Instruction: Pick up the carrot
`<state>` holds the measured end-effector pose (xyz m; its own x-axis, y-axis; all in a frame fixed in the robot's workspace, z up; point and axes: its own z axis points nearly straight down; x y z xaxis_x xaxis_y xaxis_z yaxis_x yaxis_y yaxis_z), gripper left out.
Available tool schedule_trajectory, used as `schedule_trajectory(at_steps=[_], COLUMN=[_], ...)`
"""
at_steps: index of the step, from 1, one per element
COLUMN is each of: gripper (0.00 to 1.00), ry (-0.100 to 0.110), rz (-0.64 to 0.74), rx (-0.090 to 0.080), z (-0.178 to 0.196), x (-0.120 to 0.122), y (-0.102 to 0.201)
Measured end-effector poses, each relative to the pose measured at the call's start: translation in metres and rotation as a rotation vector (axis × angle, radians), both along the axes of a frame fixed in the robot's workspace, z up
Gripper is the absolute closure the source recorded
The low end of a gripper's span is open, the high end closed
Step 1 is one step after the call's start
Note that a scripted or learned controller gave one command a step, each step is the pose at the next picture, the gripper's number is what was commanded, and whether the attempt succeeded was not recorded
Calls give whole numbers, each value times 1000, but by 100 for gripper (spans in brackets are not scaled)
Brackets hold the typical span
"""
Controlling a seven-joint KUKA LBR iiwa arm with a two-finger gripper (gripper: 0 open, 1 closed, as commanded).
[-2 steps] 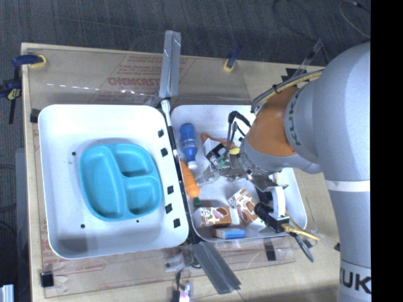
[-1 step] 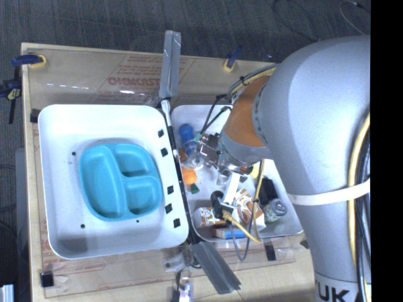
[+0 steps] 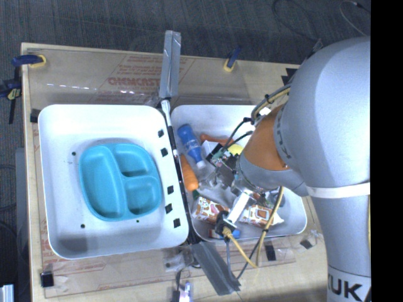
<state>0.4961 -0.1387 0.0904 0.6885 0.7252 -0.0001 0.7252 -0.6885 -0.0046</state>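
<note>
Item: carrot (image 3: 189, 176), orange, slender. We log it in the right bin (image 3: 208, 113), hard against that bin's left wall, about halfway along it. Its long axis runs roughly parallel to the wall, top end toward the far rim, lower end toward the near rim.

Item: blue bottle (image 3: 189, 142). It lies in the right bin just beyond the carrot's far end, close to or touching it (we cannot tell which).

Item: printed packets (image 3: 206, 207). We place them on the right bin's floor, nearer the front rim than the carrot, just past its lower end.

Item: gripper (image 3: 221, 181), with cabling and a cluttered wrist. It hangs over the middle of the right bin, and we cannot make out how it is set, since wires and wrist parts cover it. Nothing orange shows in its grasp.

Item: blue divided tray (image 3: 119, 181). It sits in the left bin (image 3: 63, 121), across the dividing wall from the carrot, and takes no part in the task.

Governing relation: from the gripper, the carrot lies toward the dividing wall, near but apart. We judge the coming reach a short sideways shift toward that wall, with the closing direction set across the carrot's long axis. The wall leaves little room on the far side, and a pinch there may slip.
</note>
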Motion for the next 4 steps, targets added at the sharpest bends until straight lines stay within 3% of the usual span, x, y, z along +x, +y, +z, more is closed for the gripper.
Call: schedule_trajectory(at_steps=[1,2,3,4], gripper=[0,0,0,0], ry=[5,-31,4,9], rz=[-91,-490,-602,-582], rx=[2,-20,-1,-1], z=[49,15,32,83], x=[-20,-15,-20,9], y=[-65,-22,-25,-16])
